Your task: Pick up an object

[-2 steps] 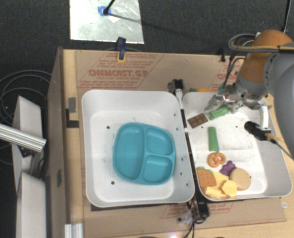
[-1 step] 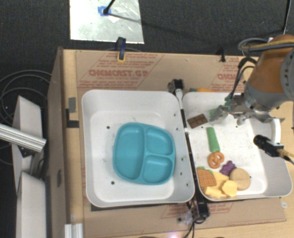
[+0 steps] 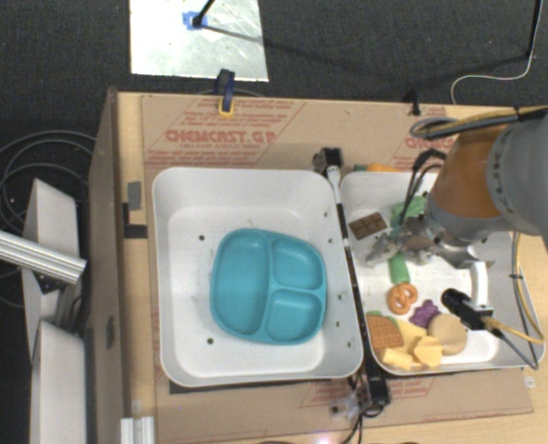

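Observation:
My gripper hangs low over the left middle of the right bin, reaching in from the right. A green stick-shaped toy lies just below it, and a brown chocolate-bar piece lies just above and to the left. Another green toy sits behind the gripper, partly hidden by the wrist. Nothing shows as held.
Toward the front of the right bin lie a pretzel, purple grapes, a brown cracker, yellow cheese pieces and a beige bun. An orange item is at its back edge. The left bin holds a blue divided plate.

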Controlling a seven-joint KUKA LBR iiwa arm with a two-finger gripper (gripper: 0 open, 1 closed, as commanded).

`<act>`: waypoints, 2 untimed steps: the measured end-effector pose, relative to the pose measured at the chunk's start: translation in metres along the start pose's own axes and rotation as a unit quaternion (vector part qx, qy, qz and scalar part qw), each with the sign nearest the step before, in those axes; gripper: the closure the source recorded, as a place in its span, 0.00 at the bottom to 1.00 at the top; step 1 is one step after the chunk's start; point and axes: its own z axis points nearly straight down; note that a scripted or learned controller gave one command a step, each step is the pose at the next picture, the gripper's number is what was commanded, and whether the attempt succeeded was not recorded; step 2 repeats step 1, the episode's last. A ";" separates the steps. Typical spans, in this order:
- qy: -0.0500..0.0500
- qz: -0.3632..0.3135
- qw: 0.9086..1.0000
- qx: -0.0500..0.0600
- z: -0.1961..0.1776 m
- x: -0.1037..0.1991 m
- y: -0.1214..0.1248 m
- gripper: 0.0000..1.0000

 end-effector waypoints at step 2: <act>-0.001 0.000 1.000 -0.004 -0.015 -0.001 0.003 1.00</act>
